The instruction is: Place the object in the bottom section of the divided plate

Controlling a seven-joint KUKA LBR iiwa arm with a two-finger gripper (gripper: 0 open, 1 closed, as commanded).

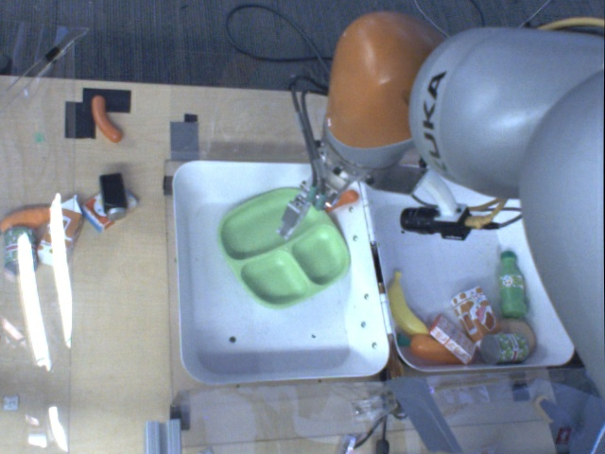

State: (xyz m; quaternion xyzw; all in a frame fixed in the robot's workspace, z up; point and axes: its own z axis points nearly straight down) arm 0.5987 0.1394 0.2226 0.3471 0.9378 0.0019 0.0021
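Fingers' state can't be told; gripper [301, 208] hangs over divided plate [284, 246] w/ small orange object [346, 198] just beside it near the bin wall. Risk: object drops outside plate's bottom section if released here.

In the right bin [558, 353] on my desk [104, 329], down toward five o'clock, lie a banana [405, 307], an orange carrot-like piece [431, 349], a printed snack packet [463, 322], a green bottle [511, 284] and a round tin [510, 343], crowded and touching. Out at ten o'clock an orange sausage-shaped toy [106, 119] rests on black patches. At nine o'clock sit a small black block [112, 191] and bright reflective strips [59, 239].
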